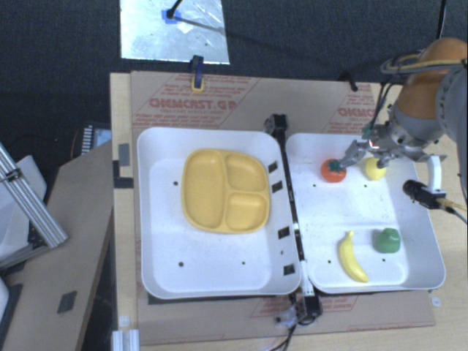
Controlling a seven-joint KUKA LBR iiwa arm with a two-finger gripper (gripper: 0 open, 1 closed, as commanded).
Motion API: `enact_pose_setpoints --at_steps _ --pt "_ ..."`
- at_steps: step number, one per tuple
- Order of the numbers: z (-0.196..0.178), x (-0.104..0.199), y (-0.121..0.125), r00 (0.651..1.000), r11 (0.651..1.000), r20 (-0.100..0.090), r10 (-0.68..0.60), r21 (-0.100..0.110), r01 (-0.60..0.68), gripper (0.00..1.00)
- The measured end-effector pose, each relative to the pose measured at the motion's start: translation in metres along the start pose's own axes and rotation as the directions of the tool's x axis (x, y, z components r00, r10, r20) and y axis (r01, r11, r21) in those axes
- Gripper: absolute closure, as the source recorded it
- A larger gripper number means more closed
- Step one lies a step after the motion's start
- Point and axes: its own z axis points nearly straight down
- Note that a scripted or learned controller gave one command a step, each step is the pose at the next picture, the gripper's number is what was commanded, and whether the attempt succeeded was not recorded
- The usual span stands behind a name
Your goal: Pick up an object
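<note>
From my remote station I saw two white bins side by side on the bench. The left bin point(157, 269) held a yellow divided plate point(224, 190). The right bin point(424, 269) held an orange-red tomato point(333, 170) near its far edge, a pale lemon point(376, 168) just beside it, a green pepper point(387, 240) and a banana point(352, 256) toward the near edge. The gripper point(363, 152) hung above the tomato and lemon; I could not tell its state, and nothing showed within its grasp.
</note>
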Motion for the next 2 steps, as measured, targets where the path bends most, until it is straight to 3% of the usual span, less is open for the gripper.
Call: enact_pose_setpoints --at_steps 1,2 --pt "0.015 -0.001 0.006 1.000 1.000 0.005 -0.002 -0.020 0.002 0.00" --pt "0.003 -0.001 0.009 1.000 0.999 0.007 -0.004 -0.032 0.004 1.00"
